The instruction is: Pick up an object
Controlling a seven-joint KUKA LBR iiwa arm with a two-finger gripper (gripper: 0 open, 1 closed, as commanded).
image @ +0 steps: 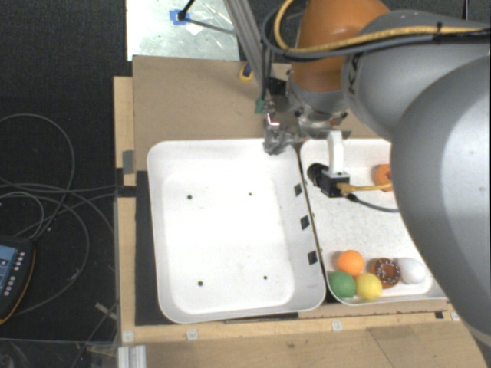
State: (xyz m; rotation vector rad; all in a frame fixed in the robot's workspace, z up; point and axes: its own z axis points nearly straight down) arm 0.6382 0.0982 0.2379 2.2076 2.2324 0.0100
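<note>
- We see an orange ball, green ball, yellow ball, brown donut and white ball clustered in the right bin's near corner.
- The gripper hangs at the right bin's far left corner; we cannot tell how its grip stands.
- The left bin lies just beside the right bin.

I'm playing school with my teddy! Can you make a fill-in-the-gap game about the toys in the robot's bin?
1. The ball just above the green ball in the picture is ____.
2. The ball right beside the green ball, on its right in the picture, is ____.
3. The brown ring with sprinkles next to the white ball is a ____.
Missing words: orange; yellow; donut.
</note>
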